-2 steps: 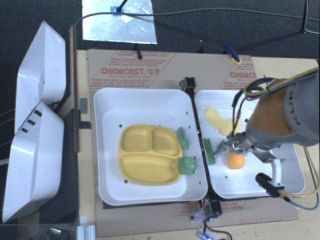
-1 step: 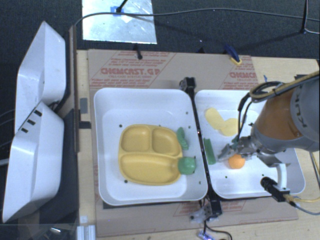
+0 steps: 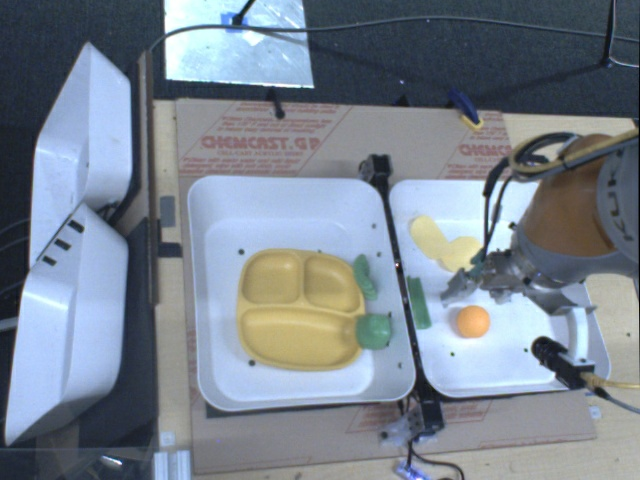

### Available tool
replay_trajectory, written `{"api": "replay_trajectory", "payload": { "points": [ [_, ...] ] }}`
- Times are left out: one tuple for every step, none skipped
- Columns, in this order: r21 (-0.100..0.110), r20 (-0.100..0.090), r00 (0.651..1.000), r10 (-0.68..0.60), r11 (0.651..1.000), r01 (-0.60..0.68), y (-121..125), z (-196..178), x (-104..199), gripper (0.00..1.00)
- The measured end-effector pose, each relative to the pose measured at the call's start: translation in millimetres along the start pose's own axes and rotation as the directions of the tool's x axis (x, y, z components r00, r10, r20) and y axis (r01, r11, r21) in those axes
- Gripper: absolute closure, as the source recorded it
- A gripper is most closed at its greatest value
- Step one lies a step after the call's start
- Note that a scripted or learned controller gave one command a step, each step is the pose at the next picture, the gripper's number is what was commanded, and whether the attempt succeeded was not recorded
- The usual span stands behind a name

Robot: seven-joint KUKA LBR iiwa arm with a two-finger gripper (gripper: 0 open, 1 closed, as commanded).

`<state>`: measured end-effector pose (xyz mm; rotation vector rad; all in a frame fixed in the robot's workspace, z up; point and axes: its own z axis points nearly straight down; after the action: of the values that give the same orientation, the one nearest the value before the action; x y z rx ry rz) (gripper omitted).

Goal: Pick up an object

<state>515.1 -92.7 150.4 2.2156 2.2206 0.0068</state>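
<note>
You have two white bins side by side on the bench: the left bin (image 3: 215, 268) carries a yellow divided tray (image 3: 298, 308) with two green pieces at its right edge, a slim one (image 3: 365, 278) and a rounder one (image 3: 375, 331). The right bin (image 3: 500, 373) is where the arm (image 3: 575, 213) reaches in from the right, its bulk covering the bin's upper right part. Its gripper (image 3: 468, 280) sits low over the bin floor, just above an orange ball (image 3: 472, 321) and just below a pale yellow piece (image 3: 440, 241); whether the tool is spread or pressed together, you cannot tell from this angle. Nothing shows between the tips, so treat the ball as loose on the floor, near the gripper but apart from it. A green stick (image 3: 418, 302) lies along the wall between the bins, left of the ball. Watch for these risks: the ball will likely roll if a tip clips its side rather than straddling it, and the tool could catch the yellow piece instead, since it lies so close.
</note>
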Motion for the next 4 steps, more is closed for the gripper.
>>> {"api": "replay_trajectory", "payload": {
  "points": [
    [0.01,-0.001,1.0,0.004,1.0,-0.004,16.5,66.4,-29.6,0.0],
    [0.007,0.0,1.0,0.004,1.0,-0.004,-11.8,66.4,-44.2,0.0],
    [0.004,0.0,1.0,0.002,1.0,-0.002,-10.1,55.2,-43.6,1.0],
    [-0.006,-0.002,1.0,-0.007,1.0,0.007,59.0,-58.8,32.3,1.0]
  ]
}}
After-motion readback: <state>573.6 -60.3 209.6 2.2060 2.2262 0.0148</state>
